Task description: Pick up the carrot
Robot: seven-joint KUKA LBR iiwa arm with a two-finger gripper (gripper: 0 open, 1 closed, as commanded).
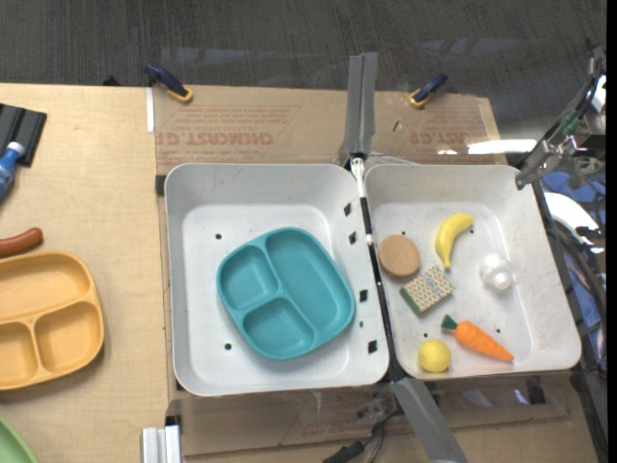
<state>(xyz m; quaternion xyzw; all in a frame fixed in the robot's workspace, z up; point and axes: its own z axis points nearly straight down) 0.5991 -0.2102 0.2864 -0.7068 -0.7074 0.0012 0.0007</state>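
orange carrot (481,340), green top, lying in right bin (554,287); gripper state unclear.

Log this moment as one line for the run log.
task: pick carrot | carrot: right bin, front, by lemon | status: not picked

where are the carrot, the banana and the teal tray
carrot (483,340), camera view, middle of its orange body
banana (451,236), camera view, middle of its curve
teal tray (323,276), camera view, floor of its largest compartment
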